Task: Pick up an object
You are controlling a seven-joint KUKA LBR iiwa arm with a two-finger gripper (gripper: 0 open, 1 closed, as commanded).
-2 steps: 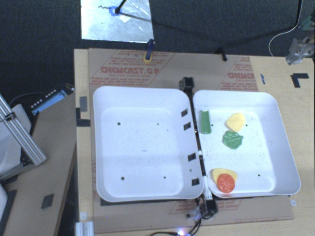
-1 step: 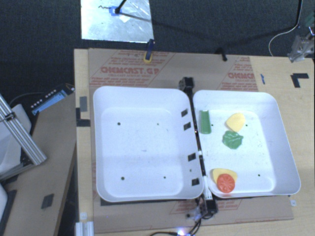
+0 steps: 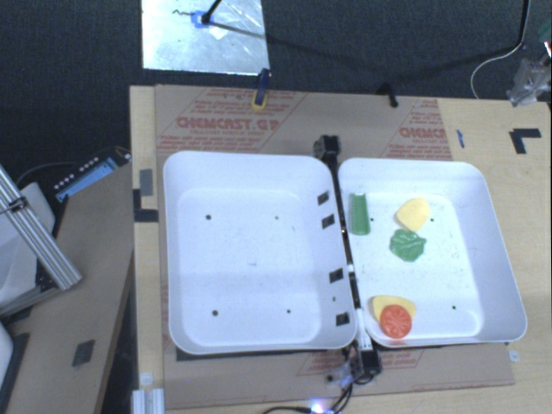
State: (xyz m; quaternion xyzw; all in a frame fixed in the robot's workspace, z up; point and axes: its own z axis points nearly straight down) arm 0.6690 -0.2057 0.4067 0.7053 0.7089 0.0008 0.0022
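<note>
Likely light and stiff, the green stick (image 3: 359, 214) in the right bin (image 3: 492, 231) suits a grasp across its narrow middle; gripper state I cannot tell.

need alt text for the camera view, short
Two shallow white bins sit side by side on a bench; the right bin holds a green stick, a yellow piece, a green leafy piece and a red-and-yellow piece.
</note>
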